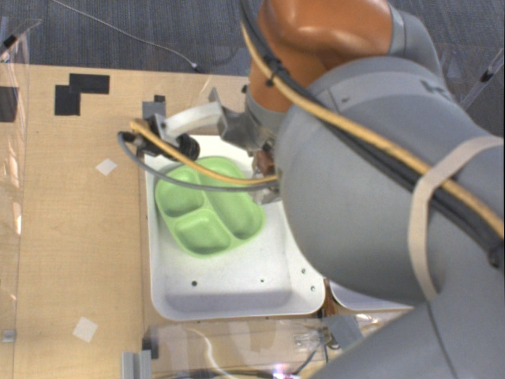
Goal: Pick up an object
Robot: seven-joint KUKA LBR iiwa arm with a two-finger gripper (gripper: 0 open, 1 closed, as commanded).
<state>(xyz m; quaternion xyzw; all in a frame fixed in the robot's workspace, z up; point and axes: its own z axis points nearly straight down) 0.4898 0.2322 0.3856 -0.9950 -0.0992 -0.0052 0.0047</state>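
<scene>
One camera looks down at a slant from above the bench [71, 235]. The left bin [237, 290] sits mid-frame. The arm [379, 180], entering from the right, looms close to the lens, covering the bin's right side.

1 green tray [207, 212], 2 bins [237, 290]

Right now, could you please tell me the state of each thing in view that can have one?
Green divided tray: lying flat and upright in the left bin, compartments facing up.
Left bin: holds the green divided tray.
Arm: reaching in over the bins, covering the tray's far right edge.
</scene>
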